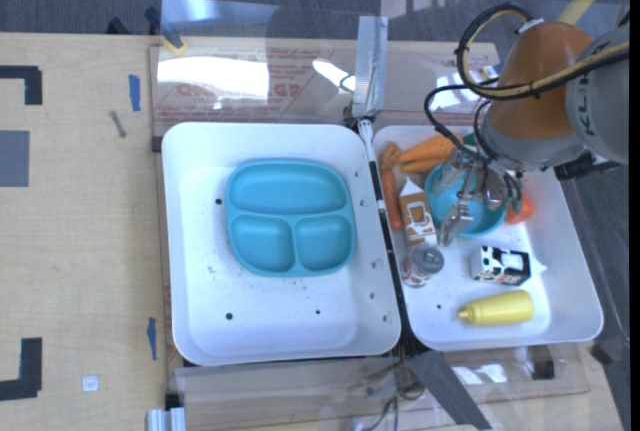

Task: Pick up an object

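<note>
My gripper point(470, 211) hangs low over the right bin point(570, 249), above a blue bowl point(447, 187) at the bin's middle back. Its fingers stand apart, open, with the bowl's rim showing between them and nothing gripped. An orange carrot toy point(425, 153) lies behind the bowl. Left of the bowl are a small orange and white box point(417, 218) and, below the box, a grey round piece point(428, 261). A black and white toy point(499, 264) and a yellow bottle point(496, 309) lie toward the bin's front. Part of the bowl is hidden under the wrist.
The left bin point(190, 249) holds a blue divided plate point(291, 217). A ridge point(385, 239) separates the two bins. A clear plastic wall point(260, 69) stands behind the bins. Black cables point(470, 49) loop above the wrist. Wooden bench surface point(70, 219) lies at left.
</note>
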Tool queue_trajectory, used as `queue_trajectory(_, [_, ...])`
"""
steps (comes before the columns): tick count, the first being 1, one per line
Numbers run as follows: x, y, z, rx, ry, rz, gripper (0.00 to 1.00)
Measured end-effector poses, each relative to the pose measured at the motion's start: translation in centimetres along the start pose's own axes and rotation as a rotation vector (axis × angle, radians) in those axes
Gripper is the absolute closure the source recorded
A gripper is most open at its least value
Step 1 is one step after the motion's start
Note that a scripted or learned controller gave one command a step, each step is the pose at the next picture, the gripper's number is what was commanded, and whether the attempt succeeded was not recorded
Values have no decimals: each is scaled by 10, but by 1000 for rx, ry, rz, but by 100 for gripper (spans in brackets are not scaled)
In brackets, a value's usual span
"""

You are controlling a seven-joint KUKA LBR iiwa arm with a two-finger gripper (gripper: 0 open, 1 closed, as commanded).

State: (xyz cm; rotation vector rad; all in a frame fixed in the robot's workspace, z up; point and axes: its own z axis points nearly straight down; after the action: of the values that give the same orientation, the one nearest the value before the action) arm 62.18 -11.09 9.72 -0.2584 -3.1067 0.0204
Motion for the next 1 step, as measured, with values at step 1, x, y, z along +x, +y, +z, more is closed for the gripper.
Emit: queue_trajectory(1, [-10,0,0,-3,33,94,0])
